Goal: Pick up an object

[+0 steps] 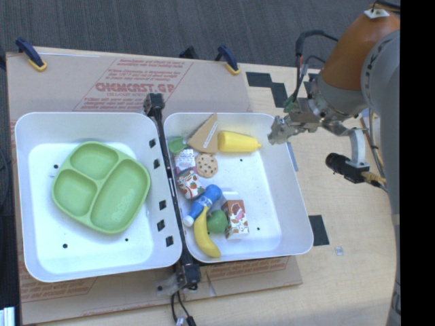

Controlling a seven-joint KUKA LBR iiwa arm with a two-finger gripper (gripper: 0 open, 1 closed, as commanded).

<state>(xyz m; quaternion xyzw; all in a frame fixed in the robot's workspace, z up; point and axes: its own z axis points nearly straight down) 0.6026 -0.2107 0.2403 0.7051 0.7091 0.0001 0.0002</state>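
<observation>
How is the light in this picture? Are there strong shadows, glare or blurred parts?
In the camera view the light is soft and even; the white right-hand bin and the green divided plastic plate cast only faint shadows. No strong glare shows on either. The yellow toy banana looks reasonably sharp, while the grey two-finger gripper at the bin's far right rim looks slightly soft.

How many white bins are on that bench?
2. The left bin holds a green plate. The right bin holds the toy food, such as a banana. They sit side by side, touching along the middle.
</observation>
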